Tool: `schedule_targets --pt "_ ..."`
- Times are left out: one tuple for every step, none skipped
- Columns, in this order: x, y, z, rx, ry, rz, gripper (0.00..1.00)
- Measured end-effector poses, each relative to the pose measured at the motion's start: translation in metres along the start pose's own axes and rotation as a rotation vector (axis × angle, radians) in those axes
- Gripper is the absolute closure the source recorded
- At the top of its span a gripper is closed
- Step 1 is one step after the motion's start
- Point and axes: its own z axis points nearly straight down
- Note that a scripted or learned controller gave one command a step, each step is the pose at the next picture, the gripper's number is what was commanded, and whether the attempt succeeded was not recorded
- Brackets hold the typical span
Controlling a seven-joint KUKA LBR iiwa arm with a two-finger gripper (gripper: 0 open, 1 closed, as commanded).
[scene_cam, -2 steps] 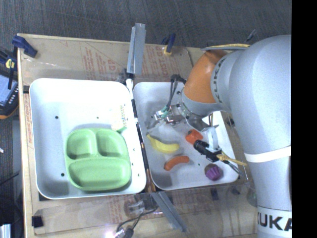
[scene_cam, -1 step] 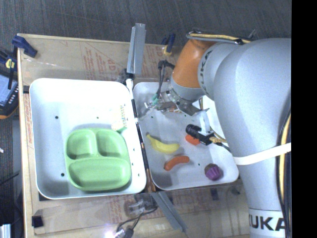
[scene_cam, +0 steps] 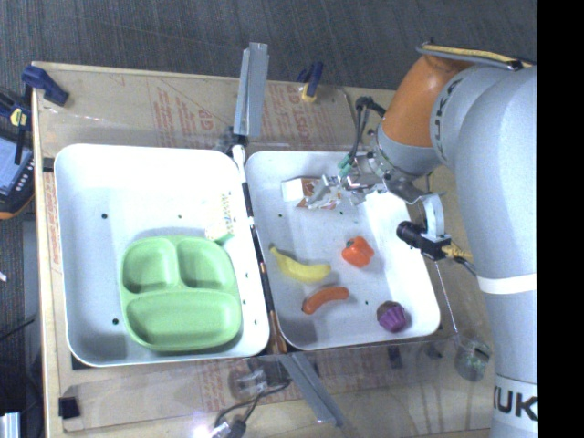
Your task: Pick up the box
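Left bin [scene_cam: 82,245]: white, shallow, seated on the bench [scene_cam: 137,94]. Contains a green compartment tray [scene_cam: 181,292] with three recesses, placed toward the near right corner and lying flat. Small pale label or card [scene_cam: 224,215] resting against the right wall, just above the tray.

Right bin [scene_cam: 415,290]: white, shallow, set just beside the left bin, walls nearly touching. Holds a yellow banana [scene_cam: 299,265] near the left wall, an orange-brown sausage-shaped item [scene_cam: 325,298] just below it, an orange pepper-like item [scene_cam: 358,252] near the centre, and a purple item [scene_cam: 392,316] in the near right corner. All four lying apart from one another.

Box [scene_cam: 303,190]: small, white with printed faces, located in the far part of the right bin, near the back wall, resting on the bin floor.

Gripper [scene_cam: 345,188]: lowered into the far part of the right bin, directly right of the box and touching or nearly touching it. Jaw state: cannot tell; obscured by wrist hardware and clutter. Box not seen between the jaws.

Arm [scene_cam: 484,153]: grey, orange band [scene_cam: 415,108] above the wrist, entering from the right.
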Motion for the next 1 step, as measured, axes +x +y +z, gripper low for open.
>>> schedule_targets --pt "-0.0014 0.0306 0.0437 -0.016 -0.012 -0.052 0.00"
